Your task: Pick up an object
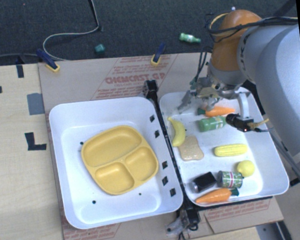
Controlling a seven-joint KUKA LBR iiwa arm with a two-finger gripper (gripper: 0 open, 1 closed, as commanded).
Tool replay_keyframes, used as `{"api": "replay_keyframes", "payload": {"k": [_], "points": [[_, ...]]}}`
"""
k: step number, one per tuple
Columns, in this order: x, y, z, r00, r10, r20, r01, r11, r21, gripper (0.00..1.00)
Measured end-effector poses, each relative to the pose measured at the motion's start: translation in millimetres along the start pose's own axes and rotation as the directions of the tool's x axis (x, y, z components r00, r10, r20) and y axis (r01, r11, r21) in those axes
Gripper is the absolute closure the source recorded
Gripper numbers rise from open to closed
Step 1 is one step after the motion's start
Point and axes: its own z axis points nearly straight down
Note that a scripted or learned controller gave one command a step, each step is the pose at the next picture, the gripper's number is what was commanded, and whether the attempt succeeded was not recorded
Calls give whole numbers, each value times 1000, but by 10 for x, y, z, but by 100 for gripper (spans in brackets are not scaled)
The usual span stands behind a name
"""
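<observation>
Arm over the right bin

The grey arm (pixel 280 73) looms over the right bin (pixel 272 183); gripper (pixel 204 96), state unclear, hangs beside a carrot (pixel 219 111). Cardboard (pixel 91 83) on wood underlies both bins; dark carpet (pixel 136 9) behind.

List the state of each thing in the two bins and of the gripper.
yellow divided plate: upright, nothing on it, left bin
banana: lying flat, right bin
corn cob: lying flat
green can: on its side
gripper: low over right bin's far end
</observation>
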Motion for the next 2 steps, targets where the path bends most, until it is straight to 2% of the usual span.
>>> {"api": "replay_keyframes", "payload": {"k": [1, 2], "points": [[188, -70, 40, 1000, 3, -7, -3, 1000, 20, 0], [198, -69, 278, 1000, 5, -6, -5, 999, 32, 0]]}}
